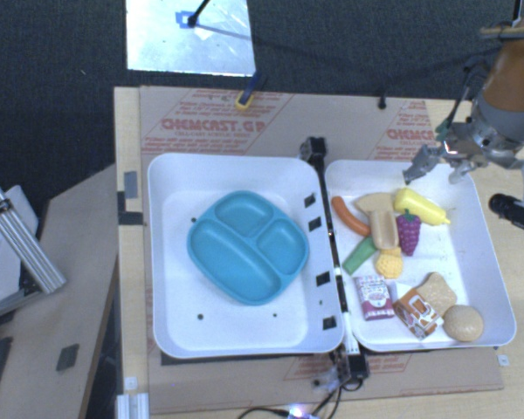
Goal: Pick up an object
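Observation:
My gripper (pixel 437 172) hangs over the far edge of the right bin (pixel 486 244), its two fingers spread open with nothing between them. Just below it lie a yellow banana-like piece (pixel 423 206), purple grapes (pixel 408 232) and a beige bread piece (pixel 381 218). An orange sausage (pixel 350 216) lies to their left. Nearer the front are a green pepper (pixel 360 254), a yellow corn piece (pixel 388 263), a red and white carton (pixel 375 297), an orange box (pixel 417 313), a bread slice (pixel 437 291) and a round bun (pixel 463 322).
The left bin (pixel 170 190) holds a blue divided plate (pixel 248 246). A black divider (pixel 326 234) runs between the bins. A shiny metal sheet (pixel 188 24) lies beyond the bench at the back left.

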Available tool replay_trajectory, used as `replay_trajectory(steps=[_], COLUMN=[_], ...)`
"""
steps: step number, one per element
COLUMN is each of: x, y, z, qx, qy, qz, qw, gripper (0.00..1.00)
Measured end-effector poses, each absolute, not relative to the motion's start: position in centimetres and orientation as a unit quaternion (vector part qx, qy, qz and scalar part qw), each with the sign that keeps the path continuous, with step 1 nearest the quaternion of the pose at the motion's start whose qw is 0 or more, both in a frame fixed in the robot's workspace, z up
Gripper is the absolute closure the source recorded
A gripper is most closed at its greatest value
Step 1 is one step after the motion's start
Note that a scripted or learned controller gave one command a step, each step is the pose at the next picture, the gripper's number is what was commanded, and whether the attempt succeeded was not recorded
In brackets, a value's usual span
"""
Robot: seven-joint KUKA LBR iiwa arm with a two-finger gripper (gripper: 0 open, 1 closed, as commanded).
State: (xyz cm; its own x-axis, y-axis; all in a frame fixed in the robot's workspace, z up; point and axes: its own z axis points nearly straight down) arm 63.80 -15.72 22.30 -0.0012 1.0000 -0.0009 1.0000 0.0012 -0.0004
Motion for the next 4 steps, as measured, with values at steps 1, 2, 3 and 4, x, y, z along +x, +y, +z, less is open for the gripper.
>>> replay_trajectory(steps=[1, 2, 3, 4], x=[63.5, 63.2, 63.8, 63.8], y=[-16.2, -16.3, -16.5, -16.6], z=[18.0, 13.8, 12.0, 12.9], qx=[0.707, 0.707, 0.707, 0.707], qy=[0.707, 0.708, 0.707, 0.707], qz=[-0.0004, -0.0004, 0.005, 0.0042], qw=[0.0, 0.0, 0.01, 0.011], gripper=[0.0, 0.0, 0.0, 1.0])
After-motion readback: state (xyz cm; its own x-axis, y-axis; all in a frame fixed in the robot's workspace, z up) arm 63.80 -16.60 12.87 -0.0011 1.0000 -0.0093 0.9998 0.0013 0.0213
